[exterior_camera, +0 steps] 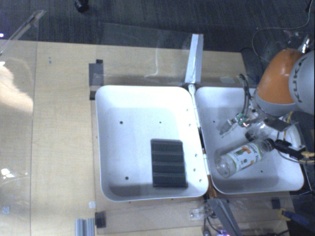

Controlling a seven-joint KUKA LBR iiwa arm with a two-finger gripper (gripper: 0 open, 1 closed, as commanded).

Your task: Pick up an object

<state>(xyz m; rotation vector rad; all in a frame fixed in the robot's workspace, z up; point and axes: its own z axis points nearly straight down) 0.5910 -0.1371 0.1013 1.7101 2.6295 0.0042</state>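
**Bottle lies just below-left of the gripper, long axis slanted across the right bin**

Right bin [295,183]: one clear plastic bottle [240,158] on its side, with a white, green and orange label. One end points toward the bin's lower-left corner, the other toward the arm. Long axis therefore runs from lower left up to the right, roughly in line with the arm's reach. Which end carries the cap I cannot tell.

Gripper [236,123]: inside the right bin, above the bottle in the picture and a little to its left, near it but apart. Nothing sits between its tips. The hardware at the wrist is small and cluttered with cables, so how wide it stands cannot be read.

Arm [278,82]: comes in from the right, orange band over the bin's right half.

Left bin [106,132]: a dark ribbed rectangular block [168,163] near the front wall, well apart from the gripper.

Judgement: the bottle is the nearer candidate. A pick likely needs a short shift toward the bin's front and a closing line across the bottle's slanted axis; a round body may roll.
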